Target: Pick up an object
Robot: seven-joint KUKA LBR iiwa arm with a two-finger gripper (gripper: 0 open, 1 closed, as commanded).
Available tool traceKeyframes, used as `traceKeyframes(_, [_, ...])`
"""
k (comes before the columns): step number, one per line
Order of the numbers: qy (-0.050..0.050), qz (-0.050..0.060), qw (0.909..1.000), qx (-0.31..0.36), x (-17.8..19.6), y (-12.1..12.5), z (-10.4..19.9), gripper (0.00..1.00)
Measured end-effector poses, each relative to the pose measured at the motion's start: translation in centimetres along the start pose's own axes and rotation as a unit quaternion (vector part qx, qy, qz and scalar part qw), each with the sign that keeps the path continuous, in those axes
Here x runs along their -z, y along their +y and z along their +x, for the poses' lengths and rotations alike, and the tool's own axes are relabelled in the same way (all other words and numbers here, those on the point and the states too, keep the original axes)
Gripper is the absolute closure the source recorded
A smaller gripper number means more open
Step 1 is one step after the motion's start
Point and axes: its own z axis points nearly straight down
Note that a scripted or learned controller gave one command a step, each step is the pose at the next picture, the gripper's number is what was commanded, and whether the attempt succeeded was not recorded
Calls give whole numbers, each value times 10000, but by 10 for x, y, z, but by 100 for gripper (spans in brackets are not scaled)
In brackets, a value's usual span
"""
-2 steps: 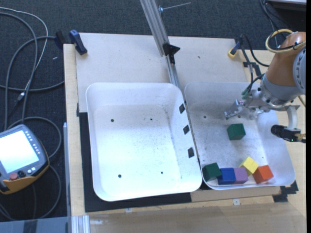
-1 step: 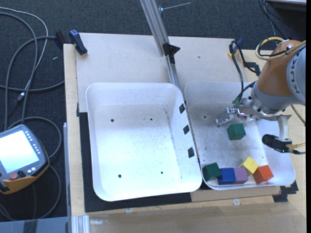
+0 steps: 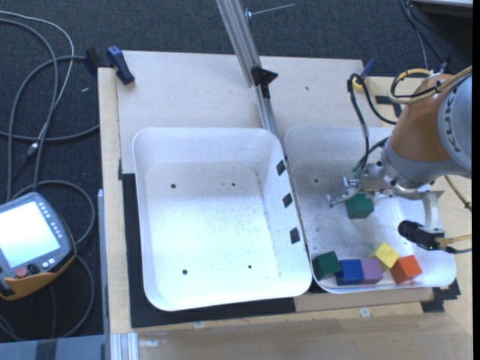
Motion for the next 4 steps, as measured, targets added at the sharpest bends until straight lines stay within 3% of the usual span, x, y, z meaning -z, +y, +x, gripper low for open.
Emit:
traceKeyframes(1, [-2,-24,10000,0,11,2,0,100])
traceKeyframes(2, [1,-62,10000,36,104,-8,71,100])
traceKeyframes(3, [4,-32,10000,46,99,19,150,100])
traceKeyframes(4, [-3,9,10000,10,99,-21,169,100])
